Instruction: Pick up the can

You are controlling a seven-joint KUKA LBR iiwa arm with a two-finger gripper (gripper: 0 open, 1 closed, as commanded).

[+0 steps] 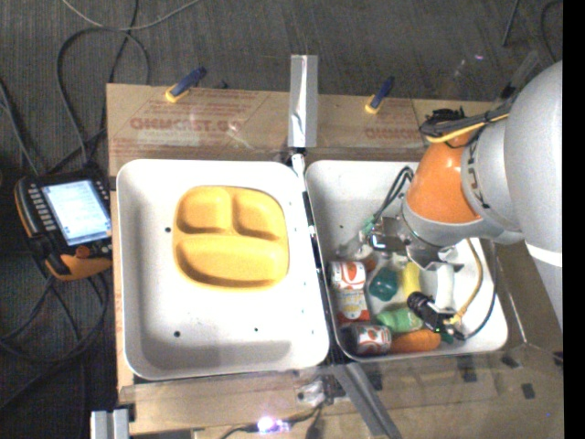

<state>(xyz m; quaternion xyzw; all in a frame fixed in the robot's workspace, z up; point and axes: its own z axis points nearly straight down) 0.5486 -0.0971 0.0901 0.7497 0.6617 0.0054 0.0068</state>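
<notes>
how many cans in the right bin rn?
2. One can stands by the right bin's left wall; the other can lies at the front edge, beside an orange item. More may be hidden under the arm.

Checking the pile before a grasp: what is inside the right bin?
The right bin holds a red-and-white can, a second can, a teal piece, something green and something orange. The arm covers whatever lies beneath it.
</notes>
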